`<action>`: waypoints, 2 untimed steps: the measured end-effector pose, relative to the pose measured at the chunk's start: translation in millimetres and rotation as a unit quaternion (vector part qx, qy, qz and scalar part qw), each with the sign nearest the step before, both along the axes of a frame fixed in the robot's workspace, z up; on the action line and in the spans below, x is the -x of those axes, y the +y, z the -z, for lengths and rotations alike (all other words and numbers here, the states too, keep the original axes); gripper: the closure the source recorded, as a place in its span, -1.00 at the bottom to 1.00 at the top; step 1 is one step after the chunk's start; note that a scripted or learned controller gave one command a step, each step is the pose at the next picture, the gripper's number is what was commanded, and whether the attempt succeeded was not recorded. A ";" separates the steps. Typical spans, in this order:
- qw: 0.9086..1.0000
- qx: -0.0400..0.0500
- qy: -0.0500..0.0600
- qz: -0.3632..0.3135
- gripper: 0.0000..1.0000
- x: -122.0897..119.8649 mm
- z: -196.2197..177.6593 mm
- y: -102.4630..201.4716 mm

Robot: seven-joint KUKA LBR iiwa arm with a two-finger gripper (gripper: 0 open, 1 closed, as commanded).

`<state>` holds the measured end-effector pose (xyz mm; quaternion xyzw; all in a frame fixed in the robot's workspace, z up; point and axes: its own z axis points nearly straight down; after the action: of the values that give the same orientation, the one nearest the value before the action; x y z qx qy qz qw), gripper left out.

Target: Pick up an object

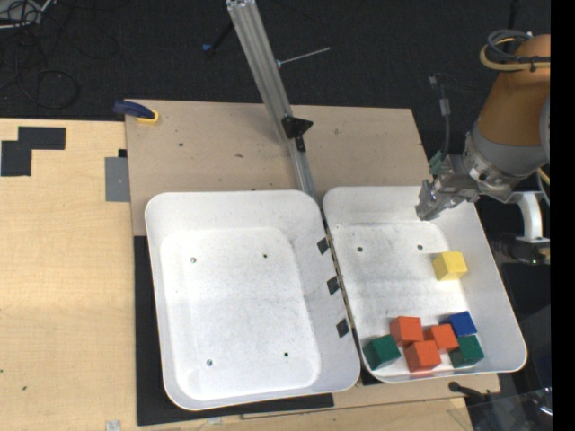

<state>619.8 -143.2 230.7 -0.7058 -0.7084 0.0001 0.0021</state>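
Note:
The right bin [377, 218] holds a yellow block [449, 265] on its right side. Near its front edge lies a cluster: orange blocks [420, 341], two green blocks [383, 351] and a blue block [462, 322]. My gripper [431, 202] hangs over the bin's far right part, above and a little left of the yellow block, apart from it. Nothing shows between the gripper and the bin floor.
The left bin [171, 214] lies beside the right one, with black clips [332, 285] along the shared edge. A slanted aluminium bar [267, 79] rises behind the bins. A blue and yellow clamp [137, 110] lies on the bench's far left corner.

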 end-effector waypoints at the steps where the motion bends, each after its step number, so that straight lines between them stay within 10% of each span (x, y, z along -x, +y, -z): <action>1: 1.000 0.000 0.000 -0.001 1.00 16.1 -8.4 52.4; 2: 1.000 0.000 0.001 0.000 1.00 33.8 3.4 104.5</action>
<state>585.9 -38.7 227.3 -0.7058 -0.7084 0.0011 0.0032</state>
